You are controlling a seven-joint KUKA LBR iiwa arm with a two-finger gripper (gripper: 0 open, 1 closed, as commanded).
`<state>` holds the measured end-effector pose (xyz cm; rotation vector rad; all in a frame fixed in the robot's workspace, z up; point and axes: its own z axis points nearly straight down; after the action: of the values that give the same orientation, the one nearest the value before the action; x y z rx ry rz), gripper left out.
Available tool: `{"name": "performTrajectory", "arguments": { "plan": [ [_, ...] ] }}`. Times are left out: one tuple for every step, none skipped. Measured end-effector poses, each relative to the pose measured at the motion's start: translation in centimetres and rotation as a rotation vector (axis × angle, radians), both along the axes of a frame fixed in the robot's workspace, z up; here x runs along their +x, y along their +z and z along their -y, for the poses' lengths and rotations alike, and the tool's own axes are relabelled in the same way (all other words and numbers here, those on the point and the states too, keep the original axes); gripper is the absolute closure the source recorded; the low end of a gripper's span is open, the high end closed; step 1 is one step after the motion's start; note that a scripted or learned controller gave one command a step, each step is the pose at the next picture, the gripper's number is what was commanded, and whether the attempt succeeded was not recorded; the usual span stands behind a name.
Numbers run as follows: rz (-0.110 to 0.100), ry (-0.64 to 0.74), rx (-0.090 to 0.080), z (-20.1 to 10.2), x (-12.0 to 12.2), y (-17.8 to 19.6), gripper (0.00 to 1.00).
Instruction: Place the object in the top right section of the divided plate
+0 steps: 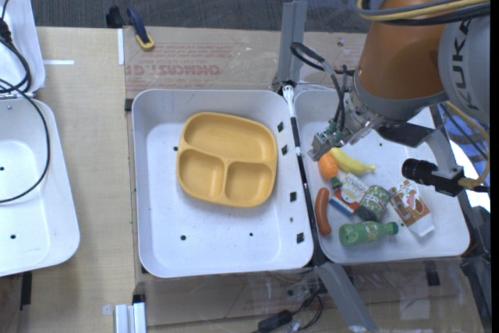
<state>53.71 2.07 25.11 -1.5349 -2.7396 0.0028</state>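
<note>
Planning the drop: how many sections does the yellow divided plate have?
3. On the divided plate in the left bin: one long section across the top, two smaller ones below, left and right.

I see my arm (405, 43) reaching in from the right, wrist angled down-left, gripper (327, 141) hanging low.

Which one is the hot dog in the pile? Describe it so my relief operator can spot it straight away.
Look at the right bin, the one holding the clutter of toy food and packets. Go to the pile's left edge, near the wall shared with the plate's bin. The hot dog lies there: a slim reddish-orange sausage, below the orange and left of the green bottle.
</note>
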Motion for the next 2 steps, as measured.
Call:
{"name": "performTrajectory", "arguments": {
  "plan": [
    [-0.001, -0.047, 0.0, 2.4, 3.4, -6.1, 1.0],
    [-0.001, -0.137, 0.0, -4.2, -6.0, -6.0, 1.0]
  ]
}}
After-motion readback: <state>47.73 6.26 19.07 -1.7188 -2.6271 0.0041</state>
